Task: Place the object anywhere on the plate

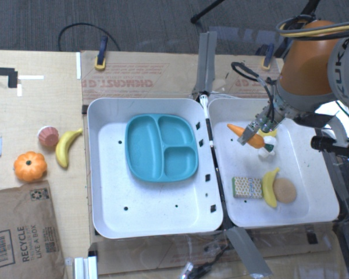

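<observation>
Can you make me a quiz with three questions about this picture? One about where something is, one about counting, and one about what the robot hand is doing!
1. Where is the turquoise three-section plastic plate?
A. in the left white bin
B. in the right white bin
C. on the wooden bench

2. How many yellow bananas are there?
A. one
B. two
C. three

3. What does the robot's two-finger gripper have at its tip?
A. the pumpkin
B. the sponge
C. an orange toy carrot

Answers:
1 A, the plate lies in the left white bin.
2 B, one banana lies on the bench, another banana in the right white bin.
3 C, the orange toy carrot sticks out from between its fingers.
</observation>
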`<state>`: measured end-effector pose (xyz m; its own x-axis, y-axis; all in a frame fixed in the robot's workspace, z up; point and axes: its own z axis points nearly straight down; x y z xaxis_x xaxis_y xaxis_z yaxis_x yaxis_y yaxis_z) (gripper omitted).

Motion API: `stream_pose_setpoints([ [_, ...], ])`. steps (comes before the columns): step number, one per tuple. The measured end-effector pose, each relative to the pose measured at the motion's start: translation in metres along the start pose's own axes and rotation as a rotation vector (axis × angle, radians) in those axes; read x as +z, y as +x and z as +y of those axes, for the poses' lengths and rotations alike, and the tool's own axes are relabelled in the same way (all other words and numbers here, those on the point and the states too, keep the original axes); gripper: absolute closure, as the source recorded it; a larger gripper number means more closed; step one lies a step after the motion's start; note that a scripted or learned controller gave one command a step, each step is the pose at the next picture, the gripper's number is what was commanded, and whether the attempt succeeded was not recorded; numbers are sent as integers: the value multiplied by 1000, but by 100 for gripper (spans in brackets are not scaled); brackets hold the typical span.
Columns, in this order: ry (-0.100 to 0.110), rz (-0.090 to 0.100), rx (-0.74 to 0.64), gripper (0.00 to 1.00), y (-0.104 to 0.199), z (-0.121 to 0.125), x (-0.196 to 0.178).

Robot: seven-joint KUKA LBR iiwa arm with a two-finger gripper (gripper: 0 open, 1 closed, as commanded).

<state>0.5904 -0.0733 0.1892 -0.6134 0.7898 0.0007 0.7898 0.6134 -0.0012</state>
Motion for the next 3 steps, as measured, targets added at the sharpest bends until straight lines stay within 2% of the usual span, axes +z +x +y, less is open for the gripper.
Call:
stream_pose_setpoints([
  [1, 1, 0, -217, 100, 41, 58, -27],
  [2, 5, 2, -110, 100, 113, 137, 59],
  [3, 4, 1, -110, 0, 112, 138, 58],
])
